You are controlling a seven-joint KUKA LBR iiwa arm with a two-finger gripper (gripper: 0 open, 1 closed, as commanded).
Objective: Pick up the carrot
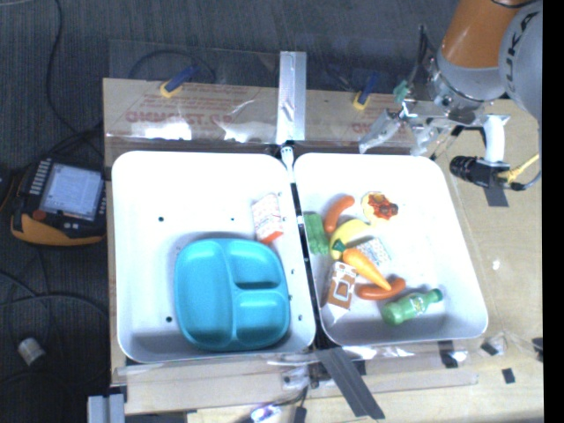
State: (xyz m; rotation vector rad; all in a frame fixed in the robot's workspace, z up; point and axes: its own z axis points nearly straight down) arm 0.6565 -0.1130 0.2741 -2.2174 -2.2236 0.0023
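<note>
I see the right bin [458, 236], its 12 o'clock half mostly bare. My hand [414, 130] hangs over its 12 o'clock rim; I cannot tell its state. The carrot [366, 270] lies in the clutter toward 6 o'clock.

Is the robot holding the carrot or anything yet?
No, nothing. The gripper hangs above the right bin's far rim with nothing between its fingers, and the carrot lies in that bin among the other toys.
</note>
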